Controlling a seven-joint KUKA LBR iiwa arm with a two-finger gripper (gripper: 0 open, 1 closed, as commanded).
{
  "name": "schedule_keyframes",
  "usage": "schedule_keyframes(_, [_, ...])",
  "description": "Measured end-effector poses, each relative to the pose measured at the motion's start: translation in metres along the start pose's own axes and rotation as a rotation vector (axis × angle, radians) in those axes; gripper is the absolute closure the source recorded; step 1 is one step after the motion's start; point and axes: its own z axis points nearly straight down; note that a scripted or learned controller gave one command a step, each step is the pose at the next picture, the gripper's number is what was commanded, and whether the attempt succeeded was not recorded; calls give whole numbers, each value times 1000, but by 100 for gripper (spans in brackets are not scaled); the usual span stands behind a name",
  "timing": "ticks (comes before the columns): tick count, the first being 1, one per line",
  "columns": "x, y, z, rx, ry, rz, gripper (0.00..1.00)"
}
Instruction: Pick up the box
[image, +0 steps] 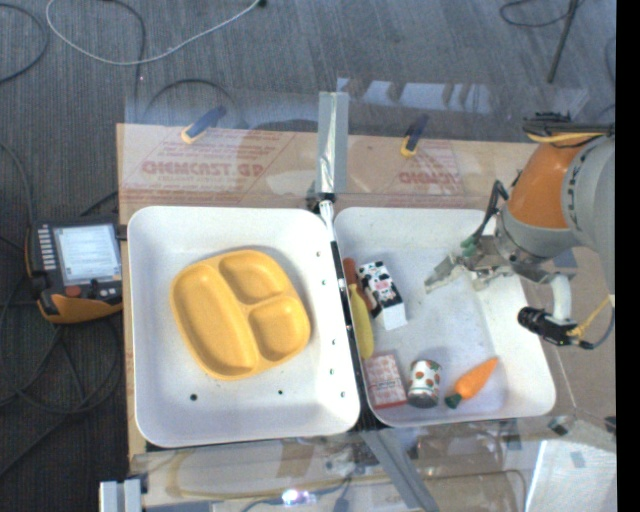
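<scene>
Spread apart and holding nothing, the gripper (452, 268) hangs over the upper right part of the right bin (520, 395), its thin fingers (437, 277) reaching leftward from the wrist. Behind it the grey arm (590, 205) comes in from the right, its orange band (540, 190) sitting just above the wrist. A black cable fitting (545, 325) juts out below the arm, near the bin's right rim.

The box (379, 287), a small carton printed with black and white cow patches, lies in the upper left part of the right bin, tilted, well to the left of the fingertips and not touched by them. A white block (393, 315), possibly the carton's own end, sits right against its lower side. A yellow banana (361, 330) lies along the bin's left wall just beside the carton. Lower down, near the front wall, a pinkish flat packet (384, 381) sits next to a small spotted can (425, 382), and an orange carrot (473, 380) lies to the right of the can.

The left bin (160, 410) holds a yellow divided tray (240, 310) with three compartments, resting near its middle. A handheld pendant with a screen (78, 262) lies on the floor to the left of the bench.
</scene>
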Motion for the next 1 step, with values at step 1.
schedule_keyframes(1, [65,-14,2,-8,-4,394,0])
